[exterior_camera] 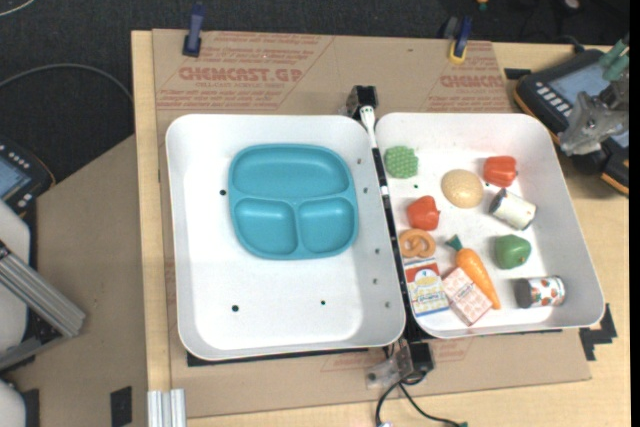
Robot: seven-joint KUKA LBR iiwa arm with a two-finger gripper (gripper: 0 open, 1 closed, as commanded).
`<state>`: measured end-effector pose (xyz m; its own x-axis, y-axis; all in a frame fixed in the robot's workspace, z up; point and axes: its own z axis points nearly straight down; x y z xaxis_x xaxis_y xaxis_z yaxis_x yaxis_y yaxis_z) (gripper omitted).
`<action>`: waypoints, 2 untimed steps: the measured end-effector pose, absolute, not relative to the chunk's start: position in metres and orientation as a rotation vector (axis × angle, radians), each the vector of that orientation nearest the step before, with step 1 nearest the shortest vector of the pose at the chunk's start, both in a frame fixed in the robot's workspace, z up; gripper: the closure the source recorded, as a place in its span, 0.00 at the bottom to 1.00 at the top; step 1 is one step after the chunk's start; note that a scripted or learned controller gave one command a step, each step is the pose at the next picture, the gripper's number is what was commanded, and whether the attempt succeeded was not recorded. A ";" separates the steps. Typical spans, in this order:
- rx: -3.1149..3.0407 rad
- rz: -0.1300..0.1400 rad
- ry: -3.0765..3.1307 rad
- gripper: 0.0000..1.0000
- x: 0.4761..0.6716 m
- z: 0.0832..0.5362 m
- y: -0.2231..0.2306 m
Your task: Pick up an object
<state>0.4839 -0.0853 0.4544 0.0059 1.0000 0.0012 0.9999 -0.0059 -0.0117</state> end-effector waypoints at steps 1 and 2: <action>-2.227 0.011 -2.206 1.00 0.477 0.362 -0.169; -2.212 0.004 -2.220 1.00 0.479 0.305 -0.127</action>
<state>0.4790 -0.1267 0.3046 -0.0035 1.0000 0.0034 1.0000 0.0035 -0.0072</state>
